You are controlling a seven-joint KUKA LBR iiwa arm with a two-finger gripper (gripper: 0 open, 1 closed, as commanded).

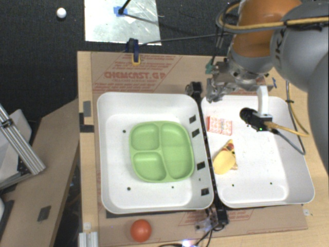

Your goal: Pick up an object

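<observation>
Toys sit in the right bin (288, 189): a yellow duck (224, 159) and a small pink packet (219, 124) near its left wall, handy for grabbing. Above that bin's back edge hangs the gripper (216, 89), its grip impossible to judge from here; the green tray (161, 151) lies in the left bin (110, 138)

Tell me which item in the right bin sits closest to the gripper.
The small pink-and-white packet, lying flat just below the gripper near the bin divider. The yellow toy lies farther toward the front of the right bin.
</observation>
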